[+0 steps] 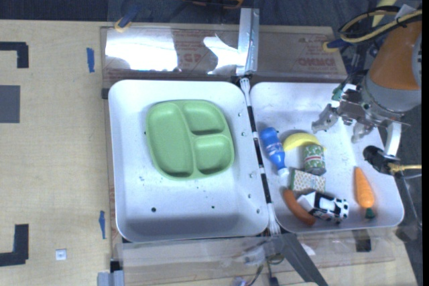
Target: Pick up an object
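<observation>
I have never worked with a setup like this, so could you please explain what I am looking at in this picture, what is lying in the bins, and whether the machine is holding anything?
This is one picture from a camera fixed above a bench, looking down at a slant. The grey and orange shape at the right is a robot arm; at its end is a two-finger gripper, its tool for grasping. It hangs over the right bin with nothing between its fingers.

The left bin holds a green divided tray. The right bin holds small items: a blue bottle, a yellow banana, a small can, a patterned box, a reddish sausage-like toy, a black and white toy, and an orange carrot. Nothing has been picked up yet.
</observation>
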